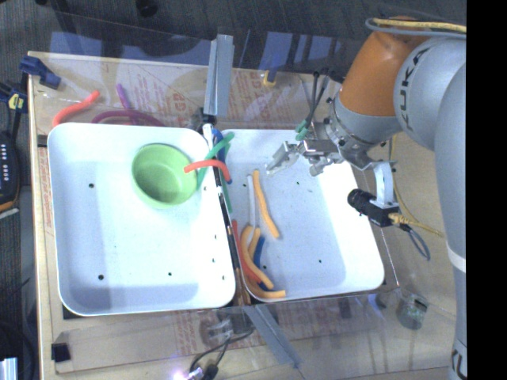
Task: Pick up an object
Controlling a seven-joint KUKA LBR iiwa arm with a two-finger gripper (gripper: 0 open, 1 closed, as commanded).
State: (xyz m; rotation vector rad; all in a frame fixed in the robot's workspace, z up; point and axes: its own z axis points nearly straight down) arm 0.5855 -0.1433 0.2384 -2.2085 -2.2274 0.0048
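the arm (412,77), grey with an orange band, reaches in from the right and hangs over the upper part of the right bin (348,244). its pincer (295,157) sits above the white floor of that bin near the back wall, and nothing shows between its fingers. whether those fingers are apart or together, i cannot tell from this slanted look down.

in the right bin, 1 orange strip (266,206) lies apart on the floor, slanting down toward the middle, with a pale white strip (250,200) just beside it on its left. a cluster of orange, red and blue strips (257,267) is bunched along the left wall and into the lower left corner. all of these lie below and to the left of the pincer, not touching it.

the left bin (111,283) holds a green bowl (162,174) in its upper middle. a red strip (207,165) curves over the bowl's right rim and across the edge where the 2 bins meet, next to a green strip (219,146).

on the table (158,89) behind the left bin lie an orange strip (78,107) and a purple hose (127,118).
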